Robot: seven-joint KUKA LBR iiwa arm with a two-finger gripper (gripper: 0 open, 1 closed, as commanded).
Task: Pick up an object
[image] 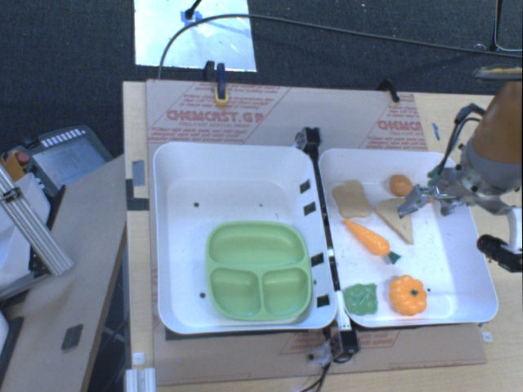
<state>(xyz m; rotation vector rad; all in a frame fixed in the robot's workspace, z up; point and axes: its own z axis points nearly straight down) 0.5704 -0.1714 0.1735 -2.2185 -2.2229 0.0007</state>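
Bright even overhead light, soft shadows, slight blur

Green tray (260, 269) – three compartments, lying in the left bin (176, 219), toward its near edge. Right bin (466, 260) touches it along a black divider strip (320, 219). Both bins sit on a brown sheet (245, 113) printed with red lettering, on the desk (135, 137). Yellow-and-black clamp (220, 84) at the sheet's far edge. Beyond it, a shiny silver panel (196, 23) on dark carpet (65, 47) – a cable (368, 29) runs across. At left, a grey side table (73, 243) bearing a pendant (69, 158) with a screen.
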